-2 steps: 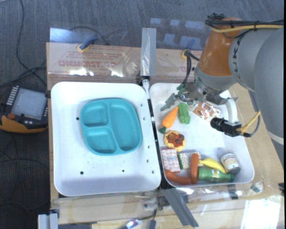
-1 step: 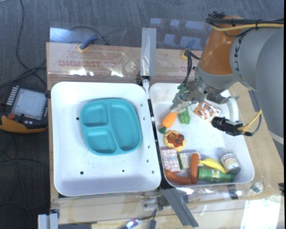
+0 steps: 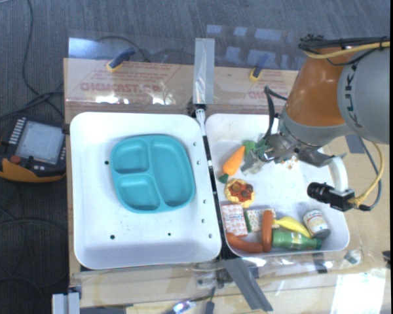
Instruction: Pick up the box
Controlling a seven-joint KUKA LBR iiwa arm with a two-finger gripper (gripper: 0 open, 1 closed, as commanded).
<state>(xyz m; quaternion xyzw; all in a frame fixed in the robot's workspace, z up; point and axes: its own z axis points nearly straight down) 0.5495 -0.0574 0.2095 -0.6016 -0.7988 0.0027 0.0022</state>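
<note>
The box [image 3: 232,219] is a small flat carton with a red and white print, lying near the front left corner of the right bin [image 3: 327,195]. It touches a red sausage [image 3: 245,244] at its front. My gripper [image 3: 257,157] hangs over the back left part of that bin, beside the green top of a toy carrot [image 3: 234,161]. It is well behind the box, with a small round pizza [image 3: 240,191] between them. Nothing shows held in it.
A blue divided plate [image 3: 152,173] lies in the left bin [image 3: 92,241]. Along the front of the right bin lie a green and white packet [image 3: 254,218], an upright sausage [image 3: 268,227], a banana [image 3: 292,225], a green bottle [image 3: 295,241] and a can [image 3: 316,222].
</note>
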